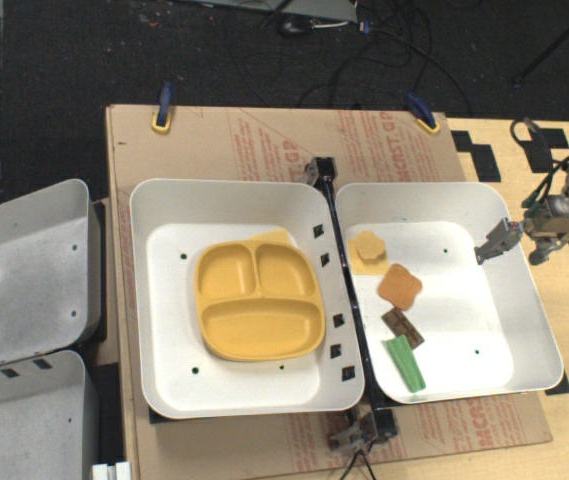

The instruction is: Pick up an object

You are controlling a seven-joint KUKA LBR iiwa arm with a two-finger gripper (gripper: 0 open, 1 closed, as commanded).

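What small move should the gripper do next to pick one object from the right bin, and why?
Probably it should move left, further over the right bin, toward the orange piece. The gripper sits at that bin's right rim, apart from every object, and the pieces lie near the bin's left side. The orange piece lies nearest and apart from its neighbours.

Dark carpet floor (44, 58) w/ cables (384, 28) round my cardboard-topped bench (264, 138); spare white bins (24, 268) at left.
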